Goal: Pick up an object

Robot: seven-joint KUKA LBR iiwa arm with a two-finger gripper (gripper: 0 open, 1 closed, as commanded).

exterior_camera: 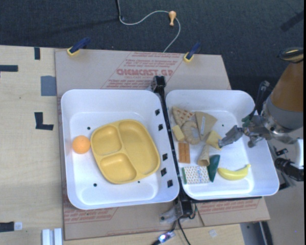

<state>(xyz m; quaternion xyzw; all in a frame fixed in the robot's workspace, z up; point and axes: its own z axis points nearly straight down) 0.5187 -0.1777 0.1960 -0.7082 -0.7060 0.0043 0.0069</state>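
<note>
The right bin [229, 98] holds a heap of small things: a yellow banana [233, 172], a dark green piece [213, 168], a tan cone [206, 154], a brown bar [184, 152], a speckled cracker [182, 116], beige blocks [203, 127] and a white dotted packet [195, 175]. My gripper [230, 137] hangs low over the right half of this bin, just right of the beige blocks and above the banana. Nothing is seen held in it.
The left bin [76, 111] carries a yellow divided plate [125, 150] and an orange ball [81, 144] beside its left edge. A black divider [166, 137] runs between the bins. The arm's orange band [290, 86] is at the right.
</note>
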